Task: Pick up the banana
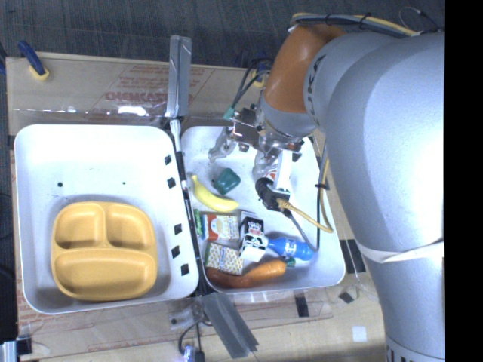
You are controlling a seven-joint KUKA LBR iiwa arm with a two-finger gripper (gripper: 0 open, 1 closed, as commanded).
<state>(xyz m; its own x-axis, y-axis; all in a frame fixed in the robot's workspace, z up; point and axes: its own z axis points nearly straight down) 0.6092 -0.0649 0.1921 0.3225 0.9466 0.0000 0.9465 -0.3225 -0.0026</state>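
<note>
Where tool (241,153) hangs, curved smooth yellow banana (211,197) near.

A yellow banana (212,196), teal block (226,179), orange carrot (264,271) and blue bottle (290,249) fill the right white bin (326,266); the left bin (38,157) holds a mustard-yellow tray (104,250).
</note>
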